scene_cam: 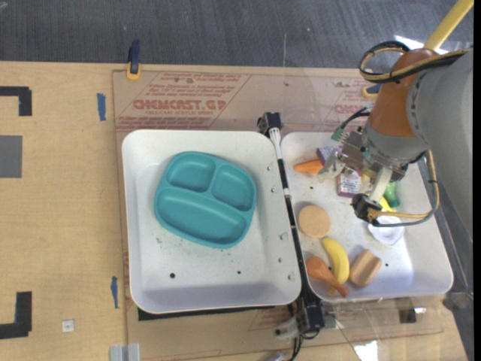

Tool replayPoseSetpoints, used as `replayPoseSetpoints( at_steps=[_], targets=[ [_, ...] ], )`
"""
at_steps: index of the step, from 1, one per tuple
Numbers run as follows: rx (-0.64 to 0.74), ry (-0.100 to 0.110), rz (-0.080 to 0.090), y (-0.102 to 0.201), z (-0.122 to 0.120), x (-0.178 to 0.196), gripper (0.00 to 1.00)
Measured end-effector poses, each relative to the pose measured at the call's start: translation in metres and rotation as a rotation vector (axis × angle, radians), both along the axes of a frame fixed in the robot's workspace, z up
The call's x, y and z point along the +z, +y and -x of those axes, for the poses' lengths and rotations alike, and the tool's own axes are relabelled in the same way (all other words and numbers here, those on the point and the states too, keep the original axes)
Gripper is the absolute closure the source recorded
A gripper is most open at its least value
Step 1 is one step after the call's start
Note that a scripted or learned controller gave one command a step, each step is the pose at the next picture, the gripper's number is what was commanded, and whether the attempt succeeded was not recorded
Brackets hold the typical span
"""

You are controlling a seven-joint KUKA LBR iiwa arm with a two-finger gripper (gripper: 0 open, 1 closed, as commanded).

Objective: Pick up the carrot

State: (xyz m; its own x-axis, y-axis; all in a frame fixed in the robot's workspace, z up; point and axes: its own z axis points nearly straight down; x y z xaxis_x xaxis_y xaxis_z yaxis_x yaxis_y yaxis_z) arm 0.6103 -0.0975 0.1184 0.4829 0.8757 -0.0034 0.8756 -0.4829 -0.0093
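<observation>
Camera view looks down on the grey arm with its orange band, whose two-finger gripper (342, 168) hangs over the upper part of the right-hand shallow white plastic bin (428, 273). Its tip is lost among wiring and small packets, so I cannot tell how it is set or whether it holds anything.

Just beside the gripper, toward the divider between the bins, lies the small orange tapered plastic carrot (307, 167), pointed end facing the divider. It looks like hollow toy plastic: likely light, stiff and smooth, so somewhat slippery. The thicker end nearest the gripper seems the better hold, taken across its width, since the taper could squirt out of a pinch.

Below the gripper sit a round tan disc like a biscuit (314, 220), a curved glossy yellow banana (337, 259), a second orange tapered piece (324, 273) touching the banana, and a stubby tan cylinder (364, 268). Well apart, in the left-hand white bin (143, 277), rests a matte teal divided tray (204, 198) with rounded corners.
</observation>
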Motion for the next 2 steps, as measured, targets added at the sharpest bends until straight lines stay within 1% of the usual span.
replayPoseSetpoints(
  at_steps=[1, 2],
  targets=[
    [-0.207, -0.014, 0.002, 0.026, -0.017, 0.077, 0.00],
    [-0.019, -0.009, 0.000, -0.004, -0.008, -0.023, 0.00]
  ],
)
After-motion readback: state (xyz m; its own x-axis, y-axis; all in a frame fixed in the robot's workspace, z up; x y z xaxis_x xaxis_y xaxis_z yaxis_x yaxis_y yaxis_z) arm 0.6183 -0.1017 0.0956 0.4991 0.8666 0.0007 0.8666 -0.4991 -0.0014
